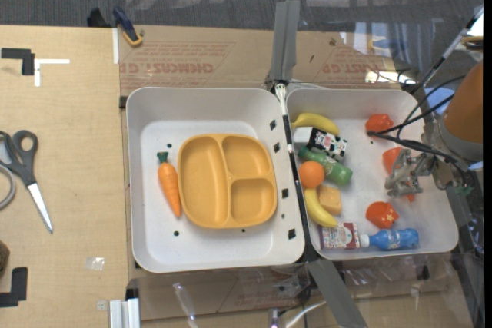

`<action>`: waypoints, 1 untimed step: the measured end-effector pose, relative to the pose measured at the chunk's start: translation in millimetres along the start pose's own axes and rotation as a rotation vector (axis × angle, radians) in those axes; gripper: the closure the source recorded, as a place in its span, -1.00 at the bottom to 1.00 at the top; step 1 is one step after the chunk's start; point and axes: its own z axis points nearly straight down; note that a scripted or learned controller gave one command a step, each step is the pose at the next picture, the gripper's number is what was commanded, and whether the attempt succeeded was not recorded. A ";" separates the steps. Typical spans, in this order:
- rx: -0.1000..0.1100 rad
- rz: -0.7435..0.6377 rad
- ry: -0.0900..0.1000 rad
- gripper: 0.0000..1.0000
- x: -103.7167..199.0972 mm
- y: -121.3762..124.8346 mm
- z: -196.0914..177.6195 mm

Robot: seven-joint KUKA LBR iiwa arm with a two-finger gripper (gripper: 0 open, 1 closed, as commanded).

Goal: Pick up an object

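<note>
- The small red toy piece (392,159) lies in the right bin (361,100), just beside the gripper (403,179). You may judge it light, stiff plastic, likely slick; grip across its narrow width.
- Another red piece (381,214) sits below it, the blue bottle (393,240) lower again.
- Whether the jaws stand wide or narrow, you cannot tell.

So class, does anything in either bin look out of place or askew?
Nothing looks damaged or spilled. The carrot lies beside the yellow divided plate rather than in it, and the right bin's toys are a loose jumble.
</note>
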 end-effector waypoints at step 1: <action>0.000 0.000 0.000 -1.00 0.0 0.2 0.0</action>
